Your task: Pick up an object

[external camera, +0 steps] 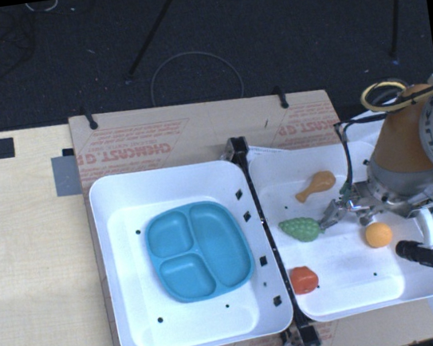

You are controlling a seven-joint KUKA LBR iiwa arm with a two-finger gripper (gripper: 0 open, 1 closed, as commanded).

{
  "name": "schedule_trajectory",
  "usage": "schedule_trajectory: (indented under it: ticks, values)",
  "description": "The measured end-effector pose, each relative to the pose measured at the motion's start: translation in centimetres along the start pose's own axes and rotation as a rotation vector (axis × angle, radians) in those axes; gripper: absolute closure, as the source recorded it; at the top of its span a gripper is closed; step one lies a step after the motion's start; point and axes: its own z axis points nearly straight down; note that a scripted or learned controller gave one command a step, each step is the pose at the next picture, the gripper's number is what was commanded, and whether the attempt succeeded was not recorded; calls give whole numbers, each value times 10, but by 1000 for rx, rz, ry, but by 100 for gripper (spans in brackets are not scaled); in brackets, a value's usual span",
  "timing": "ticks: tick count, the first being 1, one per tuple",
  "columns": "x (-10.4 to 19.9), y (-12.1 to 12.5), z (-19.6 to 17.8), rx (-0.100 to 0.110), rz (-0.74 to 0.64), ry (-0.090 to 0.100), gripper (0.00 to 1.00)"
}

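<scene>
Blue divided plate (pixel 198 251) in left bin (pixel 119 223); cardboard sheet (pixel 194 131) beneath bins; black cables behind.

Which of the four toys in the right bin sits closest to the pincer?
The green toy: it lies right at the pincer tips, while the drumstick, orange ball and red toy lie farther off.

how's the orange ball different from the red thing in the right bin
The orange ball is round and orange; the red thing is squatter and red. The ball lies toward the bin's right, just below the arm; the red thing sits at the lower left, against the divider between the bins. The ball is nearer the claw than the red thing. Both are small and lie loose in the right bin.
</scene>
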Motion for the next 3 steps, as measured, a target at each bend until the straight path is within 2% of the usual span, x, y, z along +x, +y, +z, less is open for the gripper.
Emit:
schedule_trajectory:
  ticks: [1, 2, 3]
  values:
    - [0, 0, 5, -2, 3, -1, 0]
    - [0, 0, -6, -4, 5, -1, 100]
    - [2, -5, -67, -7, 0, -2, 100]
